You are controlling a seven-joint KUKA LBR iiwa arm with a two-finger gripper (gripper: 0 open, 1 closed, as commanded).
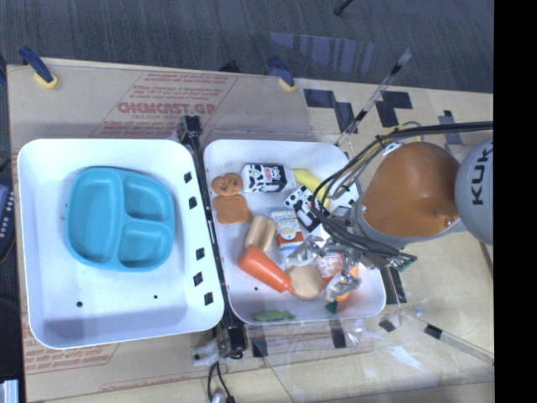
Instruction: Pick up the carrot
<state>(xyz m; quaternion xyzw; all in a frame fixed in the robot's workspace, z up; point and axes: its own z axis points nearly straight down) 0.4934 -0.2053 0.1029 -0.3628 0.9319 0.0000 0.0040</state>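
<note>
I reach in from three o'clock, my orange band [409, 193] hanging over the right edge of the right bin [225, 296]. My gripper [336, 263] sits low in that bin's four-o'clock corner, buried in a clutter of crinkled wrappers and small items, and from this angle I cannot tell how my tips stand or whether anything lies between them.

The carrot [264, 269] lies flat on the bin floor, at about nine o'clock from my gripper and near it but apart. Its thick end points toward ten o'clock and its narrow end toward four, where it touches a pale round piece [306, 284]. Just above the carrot, at its twelve o'clock, rests a tan cylinder [259, 233]. Farther toward eleven o'clock are a brown toast-like slab [232, 211] and a round cookie [225, 185], with a black-and-white carton [263, 178] beside them at twelve and a yellow banana [307, 179] next to it. A small green item [273, 315] lies by the bin's six-o'clock wall.

The left bin [50, 326] holds a blue divided plate [120, 218], well apart from me.
</note>
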